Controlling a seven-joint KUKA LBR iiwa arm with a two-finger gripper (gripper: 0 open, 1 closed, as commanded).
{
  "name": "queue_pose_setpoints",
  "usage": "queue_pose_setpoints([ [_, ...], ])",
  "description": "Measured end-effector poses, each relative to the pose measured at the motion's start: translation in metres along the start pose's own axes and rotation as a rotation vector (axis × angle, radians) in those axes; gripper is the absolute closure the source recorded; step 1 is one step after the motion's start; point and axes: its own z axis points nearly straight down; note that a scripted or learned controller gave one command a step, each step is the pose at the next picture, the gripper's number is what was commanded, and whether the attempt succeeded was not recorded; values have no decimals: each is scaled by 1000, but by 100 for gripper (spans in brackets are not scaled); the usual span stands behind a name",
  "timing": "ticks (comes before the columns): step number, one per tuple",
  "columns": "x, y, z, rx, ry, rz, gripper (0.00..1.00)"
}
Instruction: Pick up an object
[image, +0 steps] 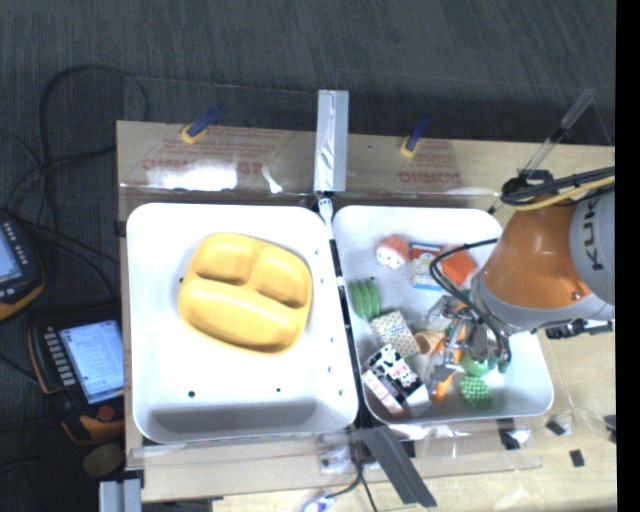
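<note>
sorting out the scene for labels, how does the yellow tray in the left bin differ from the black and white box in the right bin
The yellow tray is plain yellow; the black and white box carries a spotted pattern. The tray is much the larger and lies alone in the left bin; the box is small and crowded among other items in the right bin. The tray has rounded, divided compartments; the box is blocky. Both rest on a bin floor, apart from the gripper.

The arm (545, 262) runs off the right edge and covers the right bin's (350, 300) right part. Its tool (462, 350) is a blurred tangle among small toys; the finger stance is unreadable. A handheld screen (15, 262) is cut at the left edge.
</note>
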Motion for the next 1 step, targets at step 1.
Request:
queue_pose_setpoints([
  [1,-7,10,1,1,7,68,0],
])
